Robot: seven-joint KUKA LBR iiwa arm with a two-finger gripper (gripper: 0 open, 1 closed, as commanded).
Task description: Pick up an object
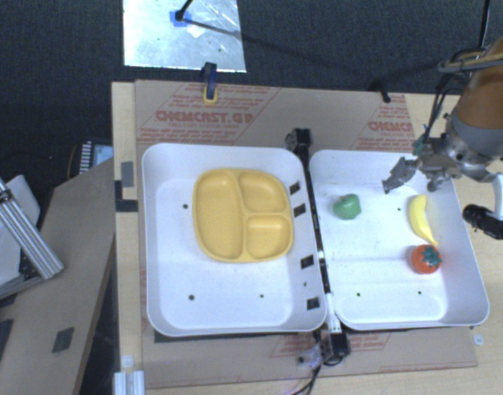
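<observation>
Both white bins [235, 323] appear as smooth moulded plastic with a slight sheen. The yellow divided tray [241, 215] is glossy plastic. The banana [421, 218], tomato [426, 259] and green object [346, 206] look like smooth, matt plastic. The desk [259, 109] is covered by printed brown cardboard, matt. The sheet [183, 23] beyond it resembles dull, scuffed metal. The claw [414, 175] is grey metal.

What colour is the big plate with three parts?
Yellow. The divided plate sits in the left bin, clearest in the camera view.
</observation>
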